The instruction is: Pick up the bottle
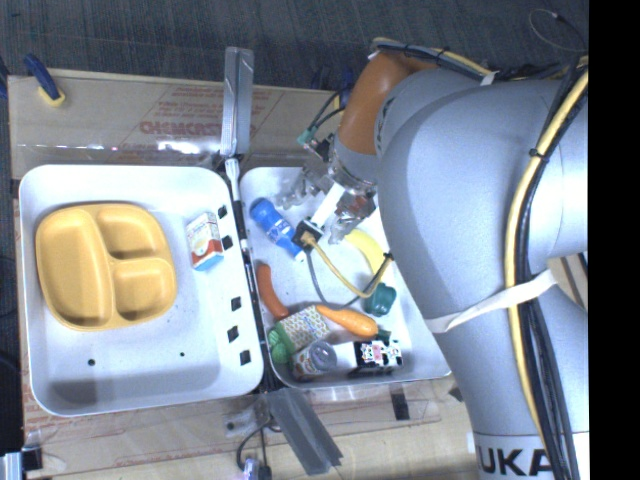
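While the big grey arm point(470, 228) leans over the right bin point(425, 363), the step in hand looks like the approach. Its pincer point(325, 203) hovers at that bin's far end; whether released or clenched I cannot tell. Just left of it, the blue bottle point(274, 224) lies tilted on the bin floor, ungrasped. Next, the pincer must shift left and descend squarely over it.

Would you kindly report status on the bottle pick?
Gripper low in right bin, fingers unreadable. Blue plastic bottle lying just left of it, not held. Yellow banana close alongside.
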Robot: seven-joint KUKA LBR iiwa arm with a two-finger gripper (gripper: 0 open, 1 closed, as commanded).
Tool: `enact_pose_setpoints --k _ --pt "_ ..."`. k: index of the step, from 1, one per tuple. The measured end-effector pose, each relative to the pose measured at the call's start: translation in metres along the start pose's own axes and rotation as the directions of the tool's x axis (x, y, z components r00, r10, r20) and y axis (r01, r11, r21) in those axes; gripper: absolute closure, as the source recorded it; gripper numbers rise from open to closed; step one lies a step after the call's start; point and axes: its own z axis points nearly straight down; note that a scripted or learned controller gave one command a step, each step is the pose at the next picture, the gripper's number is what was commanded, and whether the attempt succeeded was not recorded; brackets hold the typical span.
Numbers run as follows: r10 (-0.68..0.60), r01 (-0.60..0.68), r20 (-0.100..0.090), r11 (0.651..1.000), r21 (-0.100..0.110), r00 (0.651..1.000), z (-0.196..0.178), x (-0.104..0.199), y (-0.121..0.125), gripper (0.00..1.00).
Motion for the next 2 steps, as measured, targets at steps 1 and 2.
enact_pose_setpoints --k 1,2 --pt "-0.008 0.008 0.001 1.000 0.002 1.000 -0.010 0.001 -0.001 1.00" --pt "0.235 -0.235 -0.005 0.972 -0.006 0.972 -0.178 0.058 -0.071 1.00"
